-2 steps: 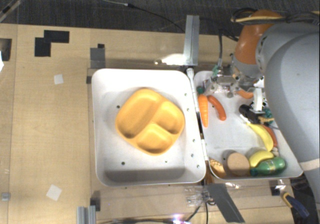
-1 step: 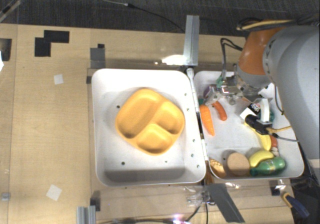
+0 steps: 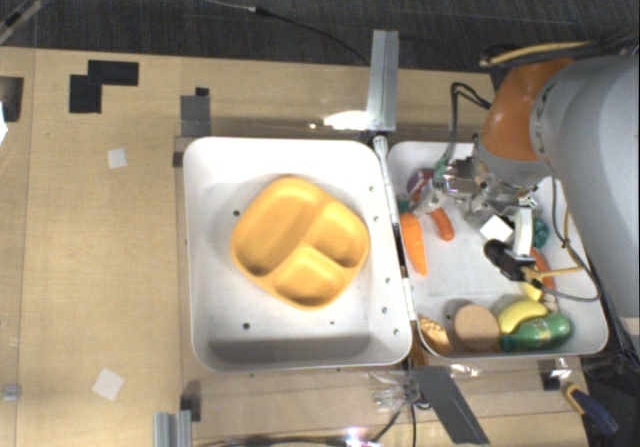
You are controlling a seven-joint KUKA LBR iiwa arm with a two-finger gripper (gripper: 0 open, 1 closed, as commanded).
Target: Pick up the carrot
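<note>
Lying in the right bin, hard against its left wall, is the carrot: orange, long, its length running along that wall, nothing gripping it.

Landmark for this entry: the carrot.

- Gripper: to the right of the carrot and slightly farther up the view, hanging over the right bin. Whether the pincer stands open or closed cannot be told, since the mechanism is a cluster of metal and cable. No object is seen held in it.
- Arm: grey with an orange band, well right of the carrot, reaching in from the right edge.
- Small orange-red piece: just right of the carrot, between it and the gripper.
- Brown round item: below and right of the carrot, at the bin's near wall.
- Yellow banana-shaped item and green item: farther right of the brown one, touching each other.
- Left bin: left of the carrot, beyond the shared wall.
- Yellow sectioned plate: in the left bin, well left of the carrot.
</note>
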